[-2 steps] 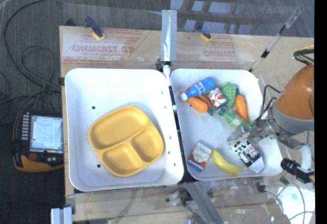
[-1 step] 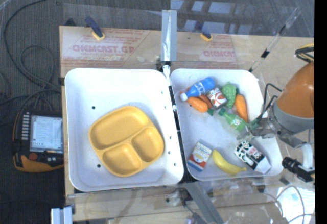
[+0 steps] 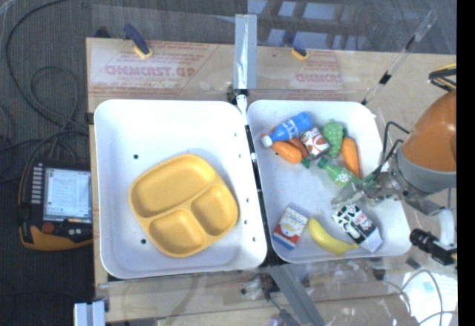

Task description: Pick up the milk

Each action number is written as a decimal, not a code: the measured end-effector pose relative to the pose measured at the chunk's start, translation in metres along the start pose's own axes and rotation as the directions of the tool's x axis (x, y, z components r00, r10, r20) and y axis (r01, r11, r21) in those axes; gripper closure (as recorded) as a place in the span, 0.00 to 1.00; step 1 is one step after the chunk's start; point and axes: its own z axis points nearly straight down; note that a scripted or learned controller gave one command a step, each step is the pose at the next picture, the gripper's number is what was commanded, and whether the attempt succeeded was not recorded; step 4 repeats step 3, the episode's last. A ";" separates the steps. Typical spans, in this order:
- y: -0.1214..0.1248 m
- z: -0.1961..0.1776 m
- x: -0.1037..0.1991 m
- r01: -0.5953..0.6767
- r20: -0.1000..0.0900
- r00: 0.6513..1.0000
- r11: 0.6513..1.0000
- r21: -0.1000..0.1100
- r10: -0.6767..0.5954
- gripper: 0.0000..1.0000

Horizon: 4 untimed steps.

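The milk (image 3: 356, 223) is a small carton with black and white cow patches. It lies on its side near the front right corner of the right bin (image 3: 256, 168). My gripper (image 3: 361, 196) hangs just above and behind the carton, close to its upper edge, at the end of the grey and orange arm (image 3: 434, 146) that comes in from the right. I see nothing held in it.
A banana (image 3: 328, 237) lies against the milk's left side, and a red, white and blue carton (image 3: 289, 226) sits further left. Behind are a green bottle (image 3: 338, 171), two carrots (image 3: 349, 156), a red can (image 3: 315, 141) and a blue bottle (image 3: 291, 126). A yellow divided tray (image 3: 184, 202) sits in the left bin.
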 end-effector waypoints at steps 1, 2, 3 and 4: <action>-0.003 0.018 0.029 0.027 0.016 0.999 1.000 0.002 -0.027 0.00; 0.000 0.008 0.031 0.030 0.014 0.999 1.000 -0.003 -0.030 1.00; 0.050 -0.060 0.090 -0.200 0.009 0.980 0.980 0.017 0.200 1.00; 0.050 -0.060 0.090 -0.200 0.009 0.980 0.980 0.017 0.200 1.00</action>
